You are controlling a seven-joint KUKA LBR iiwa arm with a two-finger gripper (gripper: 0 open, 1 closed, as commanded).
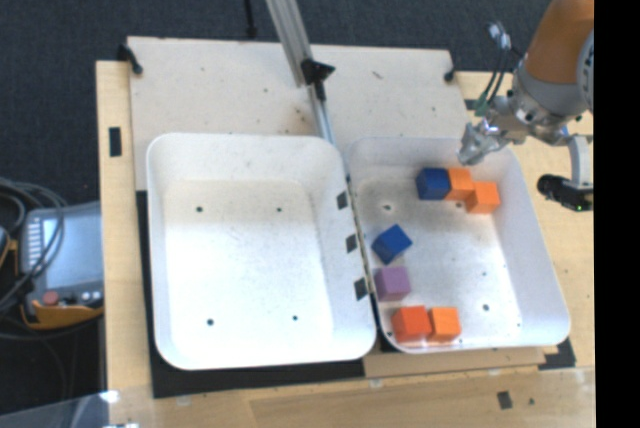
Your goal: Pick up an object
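Dark carpet surrounds the wooden counter (115,216), which carries two shallow white bins side by side. Nothing lies in the left bin (170,166). The right bin (535,266) holds several blocks: a dark blue block (433,183) touching an orange block (461,181), another orange block (483,197) just beside it, a blue block (392,242) near the middle, a purple block (392,282) below it, and two orange blocks (411,322) (445,322) together at the near edge. The tool (474,148) hangs over the far right corner of the right bin, near the orange block; I cannot tell if it is released or clenched.
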